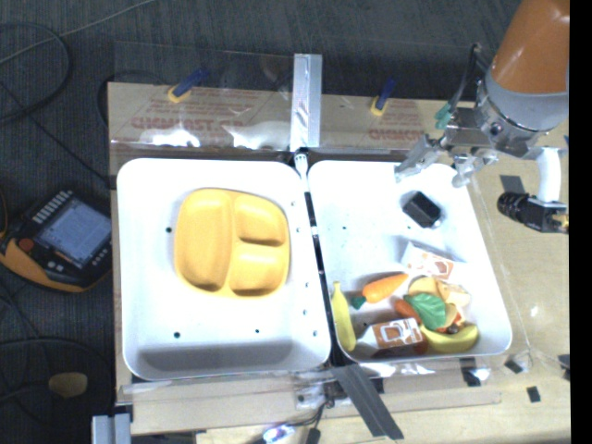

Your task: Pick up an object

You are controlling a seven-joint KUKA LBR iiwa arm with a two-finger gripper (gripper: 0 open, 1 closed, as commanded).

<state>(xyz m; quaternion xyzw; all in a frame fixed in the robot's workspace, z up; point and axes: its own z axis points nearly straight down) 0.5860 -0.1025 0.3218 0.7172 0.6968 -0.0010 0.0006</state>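
My gripper (435, 168) hangs over the far edge of the right bin (361, 202), its two fingers spread open with nothing between them. A small black block (422, 208) lies alone on the bin floor just below and in front of the gripper, apart from it. At the bin's near right corner lies a heap of toy food: an orange carrot (382, 288), a yellow banana (343, 320), a green piece (428, 309), a brown packet (398, 333) and a second banana (455, 339). A white card (431, 265) rests against the heap.
The left bin (148, 331) holds a yellow divided plate (231, 240). A metal divider post (306, 100) stands between the bins at the back. A handheld pendant (60, 240) lies on the floor to the left. A black fitting (529, 209) sits right of the bin.
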